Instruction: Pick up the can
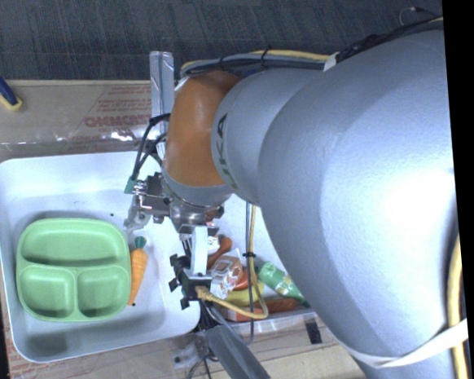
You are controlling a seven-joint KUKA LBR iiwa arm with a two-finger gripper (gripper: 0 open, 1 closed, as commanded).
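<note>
The arm (342, 176) reaches in low over the divide between the two bins, its orange band (196, 139) hanging above the wrist and the gripper (197, 282) pointed down at the near left corner of the right bin (274, 325). This is presumably because the clutter lies there, not in the left bin (24, 181). The left bin carries a green divided plate (71, 267) with a toy carrot (138, 266) lying just beside its right edge, well clear of the work. Cables and brackets crowd the tool, so I cannot tell whether the gripper is open or closed, nor whether anything sits in it. The can (227, 273) is, as best I judge, the small piece with an orange and white label lying tilted just beside the gripper's tip in the right bin, touching a heap of red and yellow pieces, with a green packet (275, 281) to its right. Most of its body is hidden (the arm covers much of that bin), so its shape and any dents stay uncertain. The counter (67, 108) shows brown behind the bins.
</note>
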